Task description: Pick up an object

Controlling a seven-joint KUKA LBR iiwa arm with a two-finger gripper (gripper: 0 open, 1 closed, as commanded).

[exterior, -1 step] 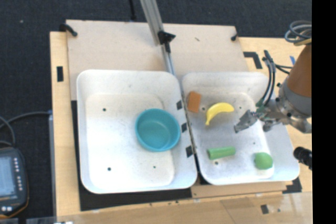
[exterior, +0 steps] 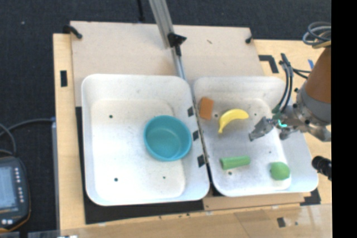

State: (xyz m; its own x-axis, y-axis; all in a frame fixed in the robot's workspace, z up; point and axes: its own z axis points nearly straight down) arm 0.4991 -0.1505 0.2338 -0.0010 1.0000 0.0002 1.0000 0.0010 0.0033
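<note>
Hand (exterior: 261,131) nr banana (exterior: 232,118); green block (exterior: 235,162), ball (exterior: 280,170) below.

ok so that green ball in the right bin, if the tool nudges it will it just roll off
Probably. The green ball looks round with no flat side, so a nudge would likely send it rolling. It lies near the right bin front corner, so the walls should stop it quickly. Its smooth, curved surface may slip from the tool unless gripped centrally.

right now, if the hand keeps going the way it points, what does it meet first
The hand points toward the view's left over the right bin. The yellow banana looks first in that line, just ahead and slightly up in the view, though the hand's height above it is unclear.
</note>
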